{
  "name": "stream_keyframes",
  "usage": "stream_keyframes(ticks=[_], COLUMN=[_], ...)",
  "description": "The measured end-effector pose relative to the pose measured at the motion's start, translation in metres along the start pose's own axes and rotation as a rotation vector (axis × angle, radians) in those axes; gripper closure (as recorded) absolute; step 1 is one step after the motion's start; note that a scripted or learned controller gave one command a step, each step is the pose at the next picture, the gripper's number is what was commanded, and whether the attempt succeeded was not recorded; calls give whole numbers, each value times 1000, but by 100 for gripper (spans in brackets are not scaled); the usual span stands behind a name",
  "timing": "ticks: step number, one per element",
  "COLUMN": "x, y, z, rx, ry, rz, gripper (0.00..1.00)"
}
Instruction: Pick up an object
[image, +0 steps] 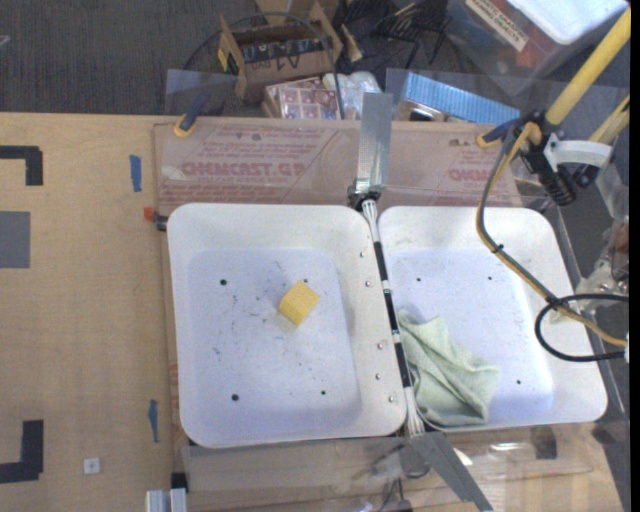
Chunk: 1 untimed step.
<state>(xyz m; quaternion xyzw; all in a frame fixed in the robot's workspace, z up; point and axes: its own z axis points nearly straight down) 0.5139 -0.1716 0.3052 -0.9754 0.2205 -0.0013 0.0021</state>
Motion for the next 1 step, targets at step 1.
stream_keyframes(ticks=[1], x=[0], y=[-4], z=[-9], rx=[5], ry=[0], rz=[-2], gripper=[100])
